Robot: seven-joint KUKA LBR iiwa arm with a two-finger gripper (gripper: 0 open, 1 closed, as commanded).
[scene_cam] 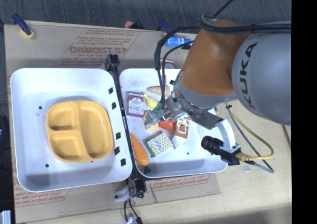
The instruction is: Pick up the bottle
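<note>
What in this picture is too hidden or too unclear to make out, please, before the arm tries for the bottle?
- Gripper: fingers lost among clutter in the right bin; open or shut is unclear.
- Bottle: no item in the pile reads clearly as one; the arm covers the bin's back right.
- Small cartons: print too small to read.
- Carrot: lower tip hidden at the bin wall.

2 white bins on the bench: left bin (20, 119), right bin (198, 166). Left one has 1 yellow divided tray (79, 130). Right one, as far as visible w/ arm over it: 1 carrot (139, 151), 1 red card box (135, 103), 1 green-patterned packet (159, 144), 1 orange-white carton (183, 127), approx 2-3 more small items, too hidden to count
</note>
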